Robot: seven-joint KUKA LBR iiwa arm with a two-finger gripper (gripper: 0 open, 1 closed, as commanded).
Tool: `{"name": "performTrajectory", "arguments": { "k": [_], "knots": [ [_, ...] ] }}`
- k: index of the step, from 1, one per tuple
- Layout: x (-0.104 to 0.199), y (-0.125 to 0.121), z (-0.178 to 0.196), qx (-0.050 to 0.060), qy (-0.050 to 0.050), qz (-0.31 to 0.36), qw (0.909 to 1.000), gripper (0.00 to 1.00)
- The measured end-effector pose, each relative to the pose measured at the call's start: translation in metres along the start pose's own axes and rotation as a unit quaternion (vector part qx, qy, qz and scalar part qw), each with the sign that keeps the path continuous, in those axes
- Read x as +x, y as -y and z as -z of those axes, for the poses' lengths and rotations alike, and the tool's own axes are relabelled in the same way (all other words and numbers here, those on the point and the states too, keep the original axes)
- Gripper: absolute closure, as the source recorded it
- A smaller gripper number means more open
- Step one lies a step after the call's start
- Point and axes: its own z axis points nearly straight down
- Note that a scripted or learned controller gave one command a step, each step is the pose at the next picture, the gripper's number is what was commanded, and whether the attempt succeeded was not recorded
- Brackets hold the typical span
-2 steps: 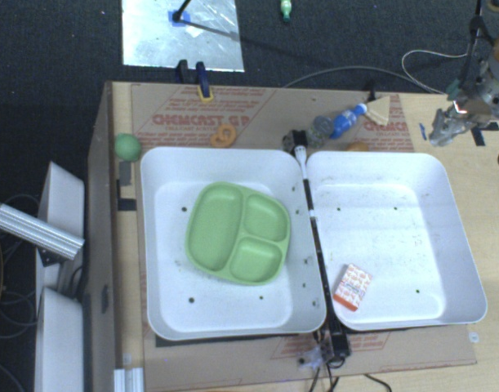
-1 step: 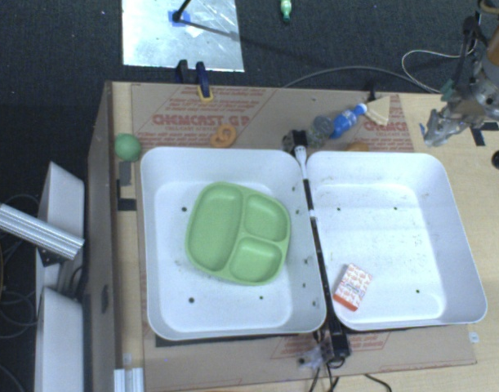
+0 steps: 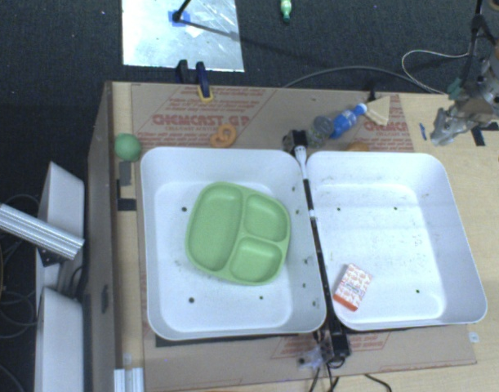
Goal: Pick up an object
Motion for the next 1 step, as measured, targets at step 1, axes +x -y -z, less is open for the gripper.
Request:
{"name": "performTrajectory", "arguments": {
  "k": [1],
  "knots": [
    [0.0004, 0.0, -0.0023, 0.001, 0.0, 0.001, 1.0, 1.0]
  ]
}}
